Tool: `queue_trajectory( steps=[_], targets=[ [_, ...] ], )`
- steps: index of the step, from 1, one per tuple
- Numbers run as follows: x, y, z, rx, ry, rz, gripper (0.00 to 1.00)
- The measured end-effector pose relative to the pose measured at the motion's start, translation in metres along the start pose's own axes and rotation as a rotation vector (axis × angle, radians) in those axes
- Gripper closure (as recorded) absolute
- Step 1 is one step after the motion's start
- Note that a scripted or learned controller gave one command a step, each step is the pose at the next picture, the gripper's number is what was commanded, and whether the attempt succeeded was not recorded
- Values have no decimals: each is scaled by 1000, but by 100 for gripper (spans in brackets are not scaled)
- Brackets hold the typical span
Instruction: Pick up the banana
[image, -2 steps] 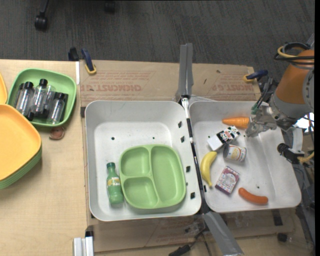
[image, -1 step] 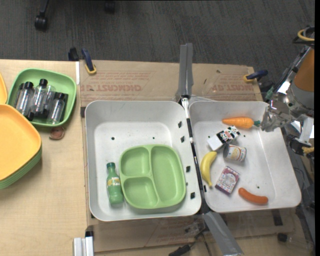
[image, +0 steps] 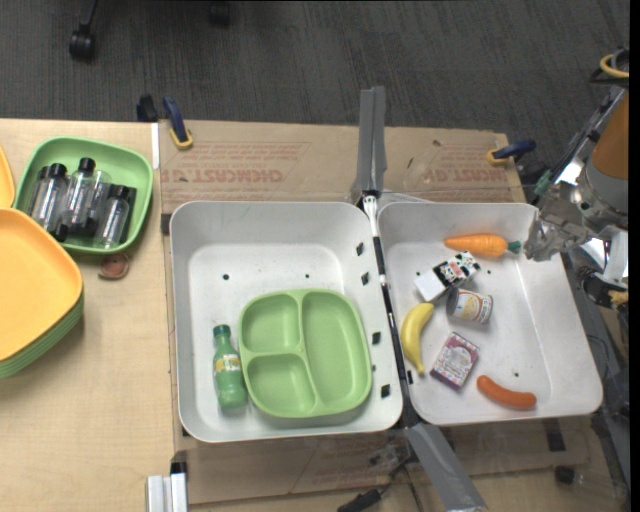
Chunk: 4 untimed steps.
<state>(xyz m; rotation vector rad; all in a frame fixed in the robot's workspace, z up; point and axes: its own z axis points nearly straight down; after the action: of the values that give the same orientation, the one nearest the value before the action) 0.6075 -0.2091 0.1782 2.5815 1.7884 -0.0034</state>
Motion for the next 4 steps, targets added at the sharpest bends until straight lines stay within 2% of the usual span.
queue_trajectory(
  steps=[2,3,4],
  targets=[
    [-2,0,-16,1,-2,-3,100],
    [13,32,-58,2,0,415,100],
    [-3,11,87,3,1,425,100]
  ],
)
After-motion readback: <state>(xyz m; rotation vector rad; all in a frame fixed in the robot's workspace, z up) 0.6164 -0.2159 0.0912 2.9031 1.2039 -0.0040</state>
